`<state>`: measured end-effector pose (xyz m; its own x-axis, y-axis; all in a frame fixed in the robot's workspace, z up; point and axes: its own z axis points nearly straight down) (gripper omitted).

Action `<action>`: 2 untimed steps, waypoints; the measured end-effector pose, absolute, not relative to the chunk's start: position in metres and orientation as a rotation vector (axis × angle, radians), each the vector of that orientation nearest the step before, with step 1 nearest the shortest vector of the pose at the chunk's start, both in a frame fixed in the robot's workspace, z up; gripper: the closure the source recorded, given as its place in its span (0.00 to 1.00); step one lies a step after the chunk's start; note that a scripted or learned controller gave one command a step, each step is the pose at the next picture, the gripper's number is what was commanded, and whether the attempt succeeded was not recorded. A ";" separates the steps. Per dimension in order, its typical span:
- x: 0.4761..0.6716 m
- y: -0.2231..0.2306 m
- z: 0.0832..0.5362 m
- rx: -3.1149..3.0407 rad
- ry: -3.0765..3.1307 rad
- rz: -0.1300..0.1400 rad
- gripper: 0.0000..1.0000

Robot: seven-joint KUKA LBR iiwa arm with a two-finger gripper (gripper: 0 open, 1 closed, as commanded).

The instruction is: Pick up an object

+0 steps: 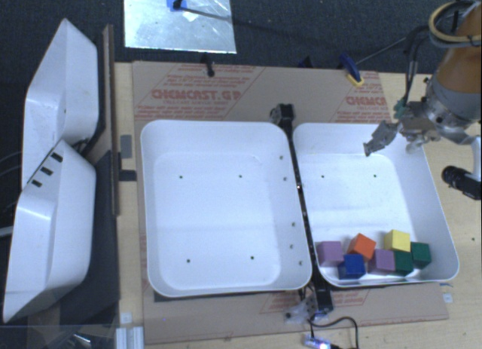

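Note:
Several small blocks lie clustered in the near corner of the right bin [433, 189]: a purple one [329, 252], a blue one [352, 266], an orange one [362, 246], a yellow one [398, 240] and a green one [419, 253] among them. My gripper [393, 142] hangs over the bin's far right corner, well away from the blocks. Its fingers are spread open with nothing between them. The grey arm with its orange band [457, 76] comes in from the upper right.
The left bin [151, 189] sits beside the right one, with a black divider [300, 197] between them. White housings [53, 174] stand at the far left. A shiny sheet [181, 8] lies beyond the bench, and cables run near the arm.

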<state>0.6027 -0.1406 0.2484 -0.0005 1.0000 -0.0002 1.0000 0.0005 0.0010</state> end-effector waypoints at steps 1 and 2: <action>0.552 -0.106 0.166 2.224 2.227 -0.005 0.00; 0.555 -0.108 0.180 2.221 2.220 0.002 1.00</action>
